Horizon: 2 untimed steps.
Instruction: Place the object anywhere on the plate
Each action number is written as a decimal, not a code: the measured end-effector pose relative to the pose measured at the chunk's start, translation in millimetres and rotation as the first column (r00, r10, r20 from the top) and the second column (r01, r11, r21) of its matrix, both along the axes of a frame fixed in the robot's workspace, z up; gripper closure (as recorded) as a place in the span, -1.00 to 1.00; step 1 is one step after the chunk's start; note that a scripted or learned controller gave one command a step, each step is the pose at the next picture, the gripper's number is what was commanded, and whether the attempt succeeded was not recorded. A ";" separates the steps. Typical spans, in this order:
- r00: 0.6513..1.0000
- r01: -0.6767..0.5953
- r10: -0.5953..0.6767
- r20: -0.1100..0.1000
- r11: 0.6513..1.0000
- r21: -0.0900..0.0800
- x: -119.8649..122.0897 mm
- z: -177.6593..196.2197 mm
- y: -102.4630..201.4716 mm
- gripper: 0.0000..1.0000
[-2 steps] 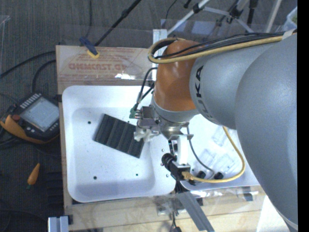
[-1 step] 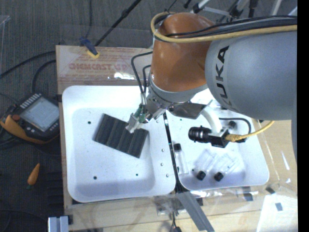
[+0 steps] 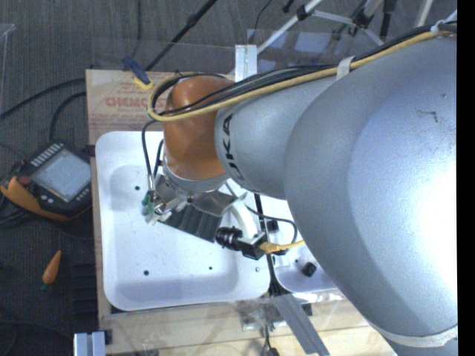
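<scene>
progress: no plate can be identified in the camera view, and nothing is confirmed as set down on one. judged from this, the placing step is not yet done. the arm (image 3: pixel 356 162) covers most of the right bin (image 3: pixel 319 282) and the right side of the left bin (image 3: pixel 178 291), so the plate may lie beneath it; this cannot be told.

task object: a small green and white item (image 3: pixel 151 206) sits at the claw tip, over the left half of the left bin, nearer its left rim than its front rim. it is too small and blurred to name. whether it is the task's object or part of the tool cannot be told.

claw (image 3: pixel 157 208): it hangs below the orange band (image 3: pixel 194 128), over the floor of the left bin. the tip is crowded by dark hardware and cables. its state, apart or together, cannot be told, and no grasp is confirmed.

other: 1 handheld controller (image 3: pixel 53 178) lies off the table's left edge, with an orange tool (image 3: pixel 50 267) on the floor near the front-left corner. a cardboard sheet (image 3: pixel 122 99) lies behind the left bin.

remaining, as judged: confirm the grasp, locate the plate, carry across, release.
</scene>
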State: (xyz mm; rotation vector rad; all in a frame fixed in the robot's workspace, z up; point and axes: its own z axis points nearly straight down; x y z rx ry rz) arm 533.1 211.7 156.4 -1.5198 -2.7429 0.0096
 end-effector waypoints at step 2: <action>0.938 -0.345 0.345 0.003 0.938 0.001 -41.0 84.1 12.4 1.00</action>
